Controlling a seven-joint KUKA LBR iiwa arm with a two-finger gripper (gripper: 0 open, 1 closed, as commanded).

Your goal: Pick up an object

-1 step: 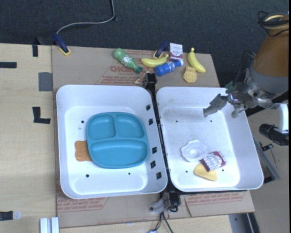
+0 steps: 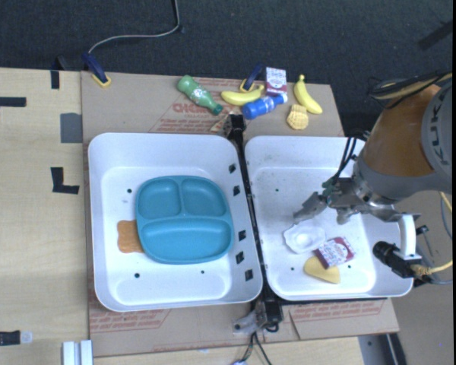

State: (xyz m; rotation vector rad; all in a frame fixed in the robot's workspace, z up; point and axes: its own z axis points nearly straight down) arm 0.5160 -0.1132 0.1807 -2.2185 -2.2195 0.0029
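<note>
Orange arm band reads "KU". Two white bins: left bin has one blue tray; right bin holds one clear cup, one packet, one yellow wedge. Claw spread wide, at the cup's 12 o'clock.

The robot arm is looking big and round, wearing grey with a wide orange band and dark letters. Black cables are hanging beside it.

Arm showed partial letters "KU" on its grey casing; red print on the cardboard sheet under the bins was too blurred to read.
</note>
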